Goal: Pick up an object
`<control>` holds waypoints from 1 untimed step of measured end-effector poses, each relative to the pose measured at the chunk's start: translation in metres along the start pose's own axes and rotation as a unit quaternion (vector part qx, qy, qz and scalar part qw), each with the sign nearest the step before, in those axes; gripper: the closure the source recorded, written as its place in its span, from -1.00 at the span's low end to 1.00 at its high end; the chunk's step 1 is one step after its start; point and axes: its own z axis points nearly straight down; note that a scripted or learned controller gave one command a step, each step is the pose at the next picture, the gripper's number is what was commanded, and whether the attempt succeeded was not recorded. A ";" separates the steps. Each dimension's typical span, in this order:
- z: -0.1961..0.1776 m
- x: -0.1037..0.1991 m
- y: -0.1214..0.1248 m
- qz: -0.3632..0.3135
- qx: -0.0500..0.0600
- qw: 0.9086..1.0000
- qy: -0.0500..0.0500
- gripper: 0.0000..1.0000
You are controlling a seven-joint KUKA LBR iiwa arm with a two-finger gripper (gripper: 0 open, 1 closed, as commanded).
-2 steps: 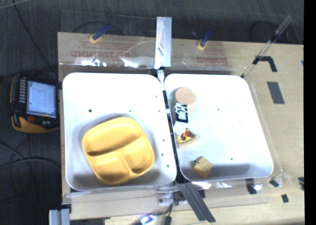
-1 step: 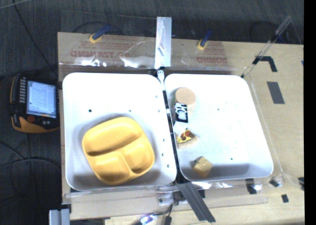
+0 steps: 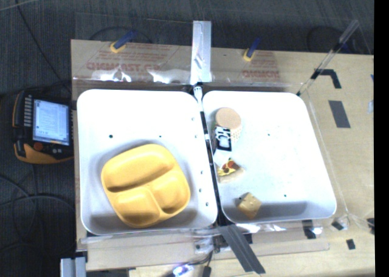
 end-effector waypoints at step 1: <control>-0.006 0.065 -0.043 0.082 0.001 0.997 0.000 1.00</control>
